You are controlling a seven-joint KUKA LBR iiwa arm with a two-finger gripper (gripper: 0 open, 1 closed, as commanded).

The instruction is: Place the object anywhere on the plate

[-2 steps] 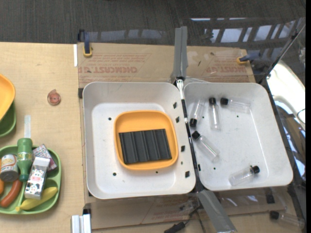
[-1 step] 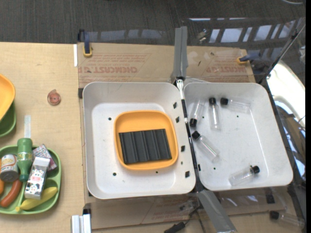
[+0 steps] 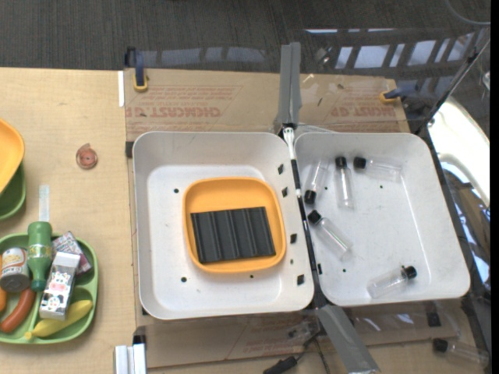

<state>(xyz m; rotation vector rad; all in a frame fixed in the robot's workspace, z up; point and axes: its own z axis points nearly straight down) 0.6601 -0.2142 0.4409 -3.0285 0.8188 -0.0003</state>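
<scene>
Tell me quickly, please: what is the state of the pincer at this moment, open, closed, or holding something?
Pincer: its state cannot be told from the camera view. The clear vials lie loose in the right bin; the yellow plate bears a black ridged block.

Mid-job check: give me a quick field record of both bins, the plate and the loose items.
left bin: holds the orange plate
plate contents: dark ribbed block, lying flat
right bin: five clear vials with black caps, all lying down
vial near front edge: apart from the others
vials near divider: four, e.g.
vials on plate: none
</scene>
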